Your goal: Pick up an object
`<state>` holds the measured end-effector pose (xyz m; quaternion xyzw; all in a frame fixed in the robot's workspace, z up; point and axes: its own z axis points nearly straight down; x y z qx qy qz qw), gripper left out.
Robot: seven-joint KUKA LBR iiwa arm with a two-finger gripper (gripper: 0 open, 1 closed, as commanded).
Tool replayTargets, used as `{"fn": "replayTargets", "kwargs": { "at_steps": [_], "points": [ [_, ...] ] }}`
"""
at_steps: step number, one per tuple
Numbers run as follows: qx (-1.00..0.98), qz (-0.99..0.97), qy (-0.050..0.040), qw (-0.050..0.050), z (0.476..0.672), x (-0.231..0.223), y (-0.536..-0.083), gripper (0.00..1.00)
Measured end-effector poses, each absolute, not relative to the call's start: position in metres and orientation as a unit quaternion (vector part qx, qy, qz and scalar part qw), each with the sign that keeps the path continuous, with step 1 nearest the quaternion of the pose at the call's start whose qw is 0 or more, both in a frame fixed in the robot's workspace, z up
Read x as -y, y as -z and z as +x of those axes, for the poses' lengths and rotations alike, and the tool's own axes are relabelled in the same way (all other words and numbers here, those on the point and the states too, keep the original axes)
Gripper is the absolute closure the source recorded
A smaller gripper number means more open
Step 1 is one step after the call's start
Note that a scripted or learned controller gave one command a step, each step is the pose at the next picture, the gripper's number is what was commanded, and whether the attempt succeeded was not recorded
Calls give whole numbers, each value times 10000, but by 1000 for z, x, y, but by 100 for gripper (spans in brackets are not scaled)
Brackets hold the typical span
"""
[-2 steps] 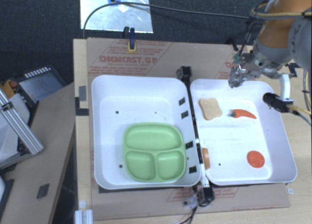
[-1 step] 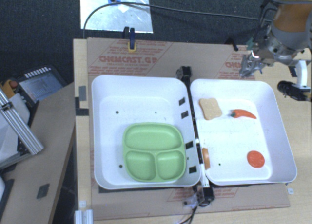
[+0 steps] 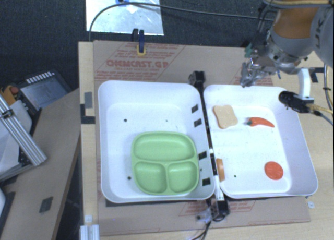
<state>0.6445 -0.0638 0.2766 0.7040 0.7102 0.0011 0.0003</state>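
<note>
Two shallow white bins are sitting side by side on the bench, the left bin (image 3: 112, 108) and the right bin (image 3: 297, 145), meeting at a black centre divider.

Gripper (image 3: 249, 78): hanging over the far rim of the right bin, at that bin's back left corner, on the grey arm (image 3: 297, 20) with its orange band. Nothing is showing between its fingers; whether they are standing apart or together cannot be told at this size.

Bread slice (image 3: 225, 116): lying flat in the right bin, nearest of all items to the gripper, just toward the camera from it.

Orange carrot-like piece (image 3: 259, 122): lying beside the bread slice, toward the camera and slightly toward the arm's side of the gripper.

Red-orange round piece (image 3: 274, 170): resting in the near part of the right bin, well apart from the gripper.

Small orange piece (image 3: 220, 169): lying against the right bin's divider-side wall, well toward the camera from the gripper.

Green compartment tray (image 3: 164, 162): sitting in the left bin, across the divider and far from the gripper.
</note>
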Motion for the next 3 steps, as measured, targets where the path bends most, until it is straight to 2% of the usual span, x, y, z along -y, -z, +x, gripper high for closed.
{"fn": "replayTargets", "kwargs": {
  "at_steps": [1,3],
  "points": [
    [-7103,7038,-4,-11,620,12,-264,100],
    [-7102,7040,-6,-8,595,-81,-248,100]
  ]
}}
